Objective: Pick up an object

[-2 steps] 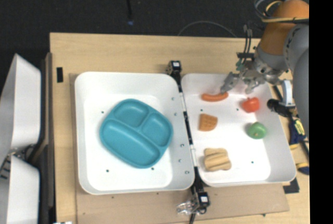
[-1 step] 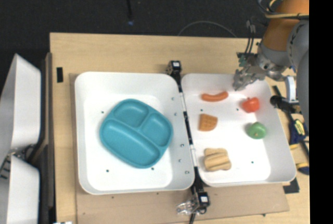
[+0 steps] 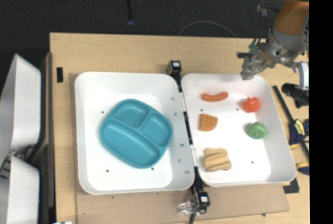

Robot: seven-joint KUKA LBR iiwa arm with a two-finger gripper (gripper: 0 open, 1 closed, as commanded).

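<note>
The right bin (image 3: 278,163) holds a red-orange sausage (image 3: 215,96), a red pepper (image 3: 251,104), a green apple (image 3: 255,130), an orange waffle piece (image 3: 207,122) and a tan bread piece (image 3: 216,159). My gripper (image 3: 252,69) hangs above the right bin's far right corner, up and to the right of the sausage and above the pepper. Nothing shows between its fingers. The arm's orange band (image 3: 291,7) rises at the upper right.
The left bin (image 3: 88,165) holds a teal divided plate (image 3: 136,133). A black clamp (image 3: 175,67) sits at the far end of the seam between the bins. Tools lie on the bench at the right edge (image 3: 297,95).
</note>
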